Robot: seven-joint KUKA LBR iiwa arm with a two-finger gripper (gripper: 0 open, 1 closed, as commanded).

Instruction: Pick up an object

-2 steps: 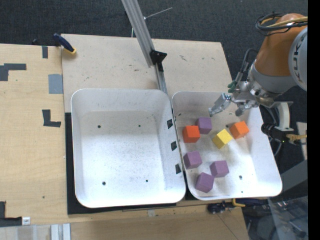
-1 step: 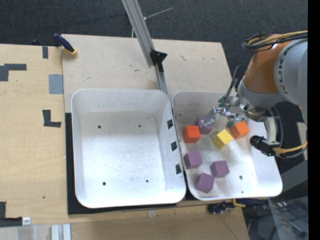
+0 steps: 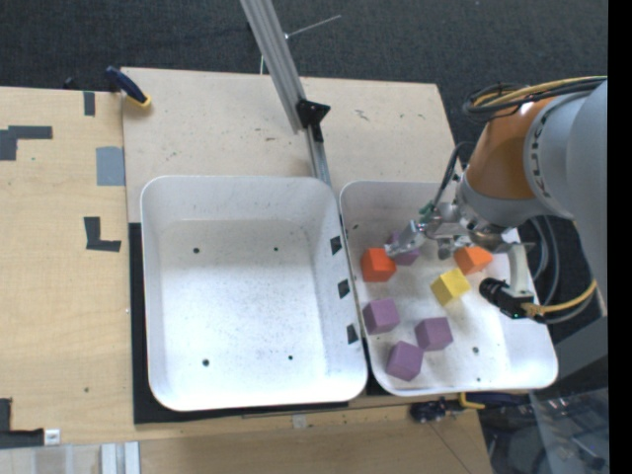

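My gripper (image 3: 435, 233) is low over the upper middle of the right bin (image 3: 533, 363). It sits between two orange blocks: one (image 3: 376, 263) to its left and one (image 3: 473, 258) to its right. A small purple block (image 3: 403, 251) lies partly hidden right at its left side. A yellow block (image 3: 451, 285) rests just below the gripper. Three more purple blocks lie toward the bin's front: one (image 3: 381, 314), one (image 3: 433, 333) and one (image 3: 404, 359).
The left bin (image 3: 158, 205) stands beside the right one, sharing a raised wall with black clips (image 3: 342, 286). A slanted metal rail (image 3: 281, 57) runs down to the bins' back edge. Cables (image 3: 533, 309) hang at the right bin's right rim.
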